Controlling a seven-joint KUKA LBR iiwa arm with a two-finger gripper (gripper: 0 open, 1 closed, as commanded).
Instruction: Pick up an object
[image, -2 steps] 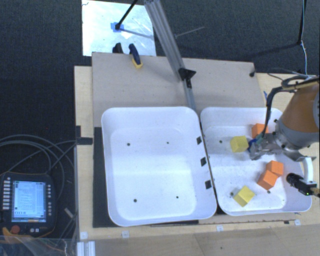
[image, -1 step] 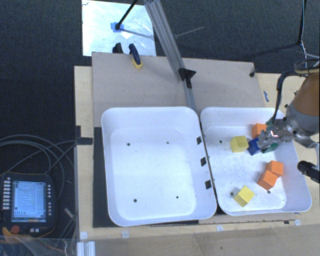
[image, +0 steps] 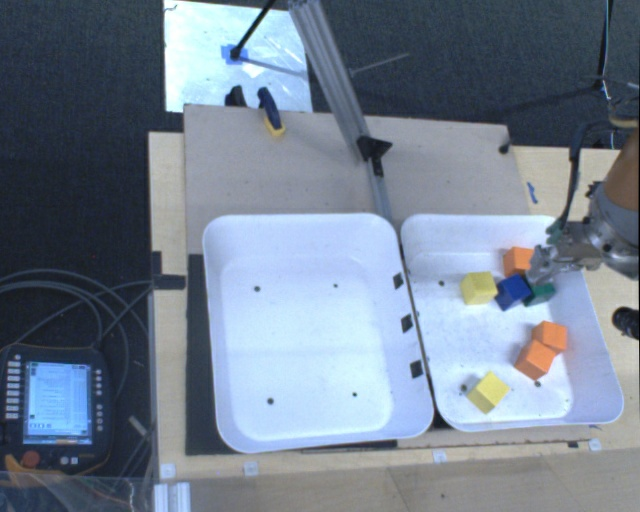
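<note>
The right bin (image: 585, 405) holds several small blocks. A yellow block (image: 479, 288), a blue block (image: 513, 291) and a green block (image: 542, 294) lie in a row near its middle, with an orange block (image: 517, 260) just behind them. My gripper (image: 547, 264) comes in from the right and hangs low over the green block, right beside the blue and orange ones. Nothing is visibly lifted. Two orange blocks (image: 541, 348) lie together nearer the front, and another yellow block (image: 489, 391) sits at the front.
The left bin (image: 215, 300) stands beside the right one, joined by black clips (image: 407, 323). A slanted metal pole (image: 335, 80) crosses the back of the bench. A teach pendant (image: 55, 405) with cables lies on the floor at the left.
</note>
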